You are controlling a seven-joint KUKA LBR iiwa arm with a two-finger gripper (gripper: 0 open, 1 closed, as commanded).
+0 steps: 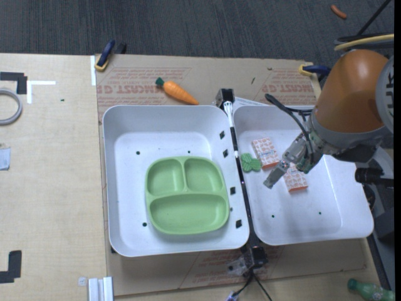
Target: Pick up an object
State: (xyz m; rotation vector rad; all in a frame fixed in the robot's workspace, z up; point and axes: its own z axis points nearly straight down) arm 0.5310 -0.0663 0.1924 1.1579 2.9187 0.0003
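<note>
In the right bin (326,221) lie two small red-and-white packets, one (264,150) toward the back left and one (296,181) near the middle. A small green toy (250,162) rests by the bin's left wall. My gripper (276,175) hangs low over the right bin between the two packets, its tip just left of the middle packet. I see nothing held in it. The orange-banded wrist (351,93) covers the bin's back right part.
The left bin (119,187) holds a green divided plate (187,195). An orange toy carrot (178,91) lies on the cardboard behind the bins. A blue clamp (105,54) sits at the cardboard's back left corner. Cables run from the arm over the right bin.
</note>
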